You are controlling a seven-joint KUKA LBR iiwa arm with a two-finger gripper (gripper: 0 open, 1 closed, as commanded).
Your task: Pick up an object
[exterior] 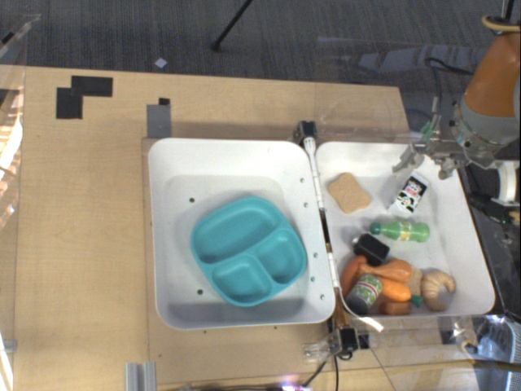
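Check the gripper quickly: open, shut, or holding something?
Gripper: open, fingers spread, holding nothing, above the right bin's far edge near the small white carton.

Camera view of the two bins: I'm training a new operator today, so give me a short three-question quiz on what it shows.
1. True or false: the teal divided plate lies in the left bin.
2. Which item lies nearest the hand? A) tan bread slice B) small white carton C) green bottle
3. Fill in: the clutter of toy food, including the carrot and the green can, sits in the ____ bin's near end.

Key
1. True.
2. B; the carton lies just below the hand at the right bin's far end.
3. Right.
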